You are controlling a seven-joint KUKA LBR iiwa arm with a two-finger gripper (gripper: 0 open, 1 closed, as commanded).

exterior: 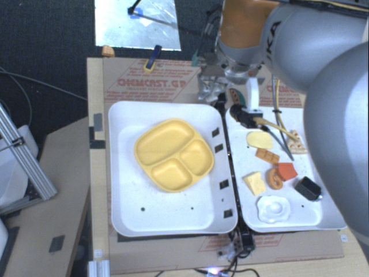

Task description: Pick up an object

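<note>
Toy food pieces lie in the right bin [328,218]: a pale yellow oval [259,139], a tan waffle [267,155], a red block [286,170], a cheese wedge [254,183], a fried egg [273,208] and a black block [308,188]. The gripper [222,91] hangs at the bin's 11 o'clock corner, well apart from the egg at 5 o'clock. The left bin [124,206] holds a yellow divided plate [173,154].

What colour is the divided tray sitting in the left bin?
Pale yellow all over, with no pattern; the divided tray shows plainly in the camera view.
</note>
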